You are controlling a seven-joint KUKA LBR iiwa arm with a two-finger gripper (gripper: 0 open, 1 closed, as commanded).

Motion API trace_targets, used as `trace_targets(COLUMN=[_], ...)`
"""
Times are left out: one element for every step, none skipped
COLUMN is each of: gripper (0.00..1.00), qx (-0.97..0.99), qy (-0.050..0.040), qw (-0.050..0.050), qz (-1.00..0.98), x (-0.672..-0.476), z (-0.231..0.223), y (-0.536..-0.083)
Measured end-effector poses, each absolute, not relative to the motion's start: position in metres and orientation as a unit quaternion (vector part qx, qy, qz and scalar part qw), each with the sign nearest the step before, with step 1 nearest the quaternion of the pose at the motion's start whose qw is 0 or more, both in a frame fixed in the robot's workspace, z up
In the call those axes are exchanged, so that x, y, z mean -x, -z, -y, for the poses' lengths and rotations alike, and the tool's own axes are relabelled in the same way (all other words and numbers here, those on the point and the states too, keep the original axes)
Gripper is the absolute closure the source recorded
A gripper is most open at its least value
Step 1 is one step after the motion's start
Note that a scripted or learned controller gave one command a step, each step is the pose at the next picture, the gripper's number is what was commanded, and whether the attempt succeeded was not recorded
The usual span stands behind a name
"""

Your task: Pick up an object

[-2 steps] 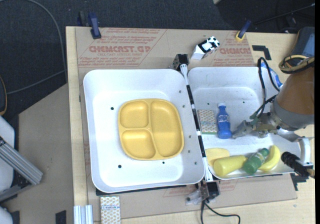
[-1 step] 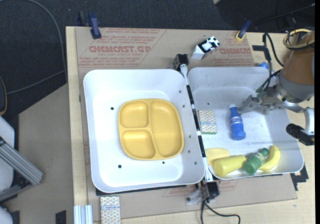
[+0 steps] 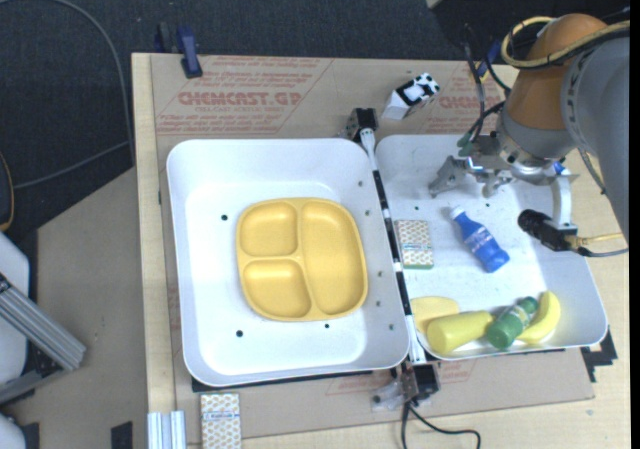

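Note:
My gripper (image 3: 462, 184) hangs over the far part of the right bin (image 3: 585, 277), fingers spread apart and nothing between them. A blue bottle (image 3: 478, 240) lies just in front of it, a little to the right. A small green-speckled pad (image 3: 413, 243) rests against the bin's left wall. Along the near wall lie a yellow bottle (image 3: 460, 329), a green bottle (image 3: 510, 323) and a banana (image 3: 546, 317), packed close together. A pale yellow flat piece (image 3: 430, 306) sits just behind the yellow bottle.
The left bin (image 3: 190, 237) holds a yellow divided plate (image 3: 300, 259) in its middle. A black-and-white piece (image 3: 414, 93) and a blue clip (image 3: 187, 49) sit on the cardboard behind the bins. Another speckled pad (image 3: 220, 417) lies in front of the left bin.

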State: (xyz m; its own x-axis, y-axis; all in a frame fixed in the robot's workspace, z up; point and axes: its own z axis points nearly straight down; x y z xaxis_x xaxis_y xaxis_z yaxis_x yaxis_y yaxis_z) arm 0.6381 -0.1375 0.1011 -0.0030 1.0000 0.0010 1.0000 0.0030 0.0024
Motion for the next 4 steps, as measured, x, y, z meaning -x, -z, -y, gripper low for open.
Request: trace_targets(gripper=[0.00,0.00,0.00,0.00], qx=[-0.707,-0.708,-0.706,-0.707], qy=[0.0007,0.0007,-0.0015,-0.0001], qw=[-0.001,0.000,-0.001,0.002], qz=[-0.707,-0.706,-0.708,-0.707], x=[-0.595,-0.478,-0.534,-0.564], z=[0.145,0.201,0.217,0.119], y=[-0.084,-0.084,-0.085,-0.085])
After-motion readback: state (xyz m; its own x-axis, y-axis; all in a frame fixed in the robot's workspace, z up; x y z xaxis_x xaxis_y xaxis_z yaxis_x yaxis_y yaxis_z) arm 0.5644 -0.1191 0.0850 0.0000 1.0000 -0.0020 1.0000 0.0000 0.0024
